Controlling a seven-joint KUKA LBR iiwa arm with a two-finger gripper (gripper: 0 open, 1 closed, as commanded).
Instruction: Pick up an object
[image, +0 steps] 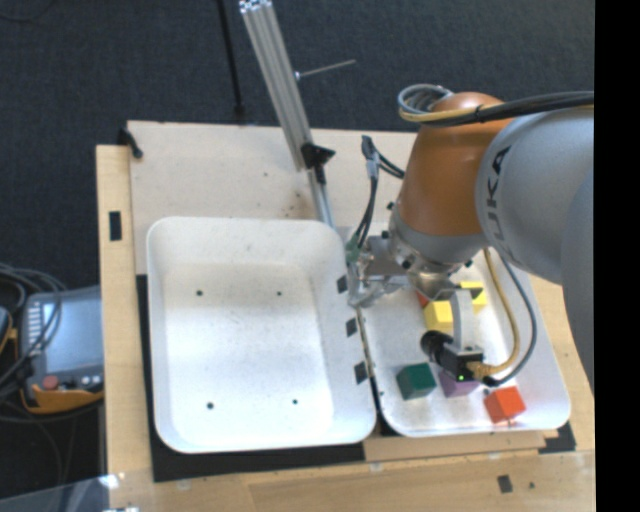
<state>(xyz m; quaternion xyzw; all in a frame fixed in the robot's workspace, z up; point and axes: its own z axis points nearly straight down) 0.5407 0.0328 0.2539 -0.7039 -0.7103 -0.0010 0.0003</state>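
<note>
Green block (415, 381) sits by the right bin's (548, 388) near edge, apart from my claw (374, 274); its opening I can't tell

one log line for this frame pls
gripper over right bin | grasp unclear | bin holds green block, purple block, orange block, yellow block

The arm (545, 180) is smooth grey, with dark KUKA lettering (497, 195). Its orange band (445, 170) is glossy; a pale cable loop (422, 98) sits at its 12 o'clock, the silver-metal gripper (368, 280) at 7 o'clock.
</note>
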